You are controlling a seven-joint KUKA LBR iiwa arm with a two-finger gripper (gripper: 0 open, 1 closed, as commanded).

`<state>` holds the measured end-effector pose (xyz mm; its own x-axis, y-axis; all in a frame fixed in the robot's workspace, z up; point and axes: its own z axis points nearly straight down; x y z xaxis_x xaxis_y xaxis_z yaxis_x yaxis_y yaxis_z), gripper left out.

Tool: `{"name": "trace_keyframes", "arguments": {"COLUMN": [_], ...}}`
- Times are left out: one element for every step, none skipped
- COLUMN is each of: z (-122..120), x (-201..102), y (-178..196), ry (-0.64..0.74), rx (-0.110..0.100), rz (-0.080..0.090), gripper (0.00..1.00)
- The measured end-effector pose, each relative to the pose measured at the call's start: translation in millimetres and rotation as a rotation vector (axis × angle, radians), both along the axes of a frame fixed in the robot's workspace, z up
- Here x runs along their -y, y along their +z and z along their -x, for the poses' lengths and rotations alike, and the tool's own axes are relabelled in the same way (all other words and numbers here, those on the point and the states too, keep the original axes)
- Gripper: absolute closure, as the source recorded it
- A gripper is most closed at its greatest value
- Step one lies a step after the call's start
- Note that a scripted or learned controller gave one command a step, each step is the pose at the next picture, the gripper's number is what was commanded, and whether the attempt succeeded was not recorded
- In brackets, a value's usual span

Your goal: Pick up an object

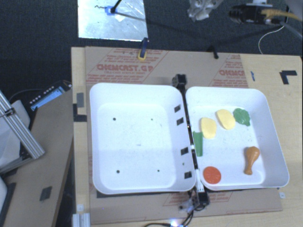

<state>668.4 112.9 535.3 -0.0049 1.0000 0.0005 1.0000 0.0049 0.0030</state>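
Where the right bin [272, 126] sits, 2 yellow pieces [208, 127], 2 green [241, 116], 1 drumstick [251, 159]

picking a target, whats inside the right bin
The right bin holds two yellow pieces, a green leafy piece, a green strip, a red disc and a toy drumstick. None covers another.

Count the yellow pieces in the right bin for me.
2. One yellow piece lies near the bin's middle; the other yellow piece sits just right of it, touching the green leafy piece.
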Motion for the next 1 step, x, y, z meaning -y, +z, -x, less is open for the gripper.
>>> {"name": "trace_keyframes", "arguments": {"z": [0.1], "x": [-11.0], "y": [0.0], "ry": [0.0], "rx": [-0.001], "rz": [0.0], "gripper": [1.0]}}
